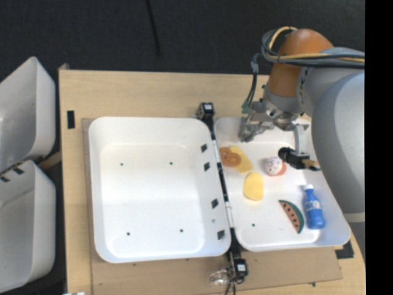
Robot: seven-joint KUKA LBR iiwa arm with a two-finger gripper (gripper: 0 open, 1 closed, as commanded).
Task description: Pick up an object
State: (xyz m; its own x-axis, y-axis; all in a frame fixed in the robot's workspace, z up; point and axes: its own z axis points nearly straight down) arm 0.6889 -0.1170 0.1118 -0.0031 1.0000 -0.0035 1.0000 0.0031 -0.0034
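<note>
End effector at right bin's 12 o'clock, grip state unclear. Bin holds orange piece, lemon, ball, watermelon slice, blue bottle.

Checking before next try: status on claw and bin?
Claw over right bin's far end, nothing gripped. Nearest: orange-yellow toy. Lemon, ball, watermelon slice, blue bottle loose.

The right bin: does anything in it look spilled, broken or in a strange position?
Nothing stands out. In the right bin the orange-yellow piece, the yellow piece, the small red-and-white ball, the watermelon slice and the blue bottle all lie loose and apart. The gripper is above the bin's far end.
</note>
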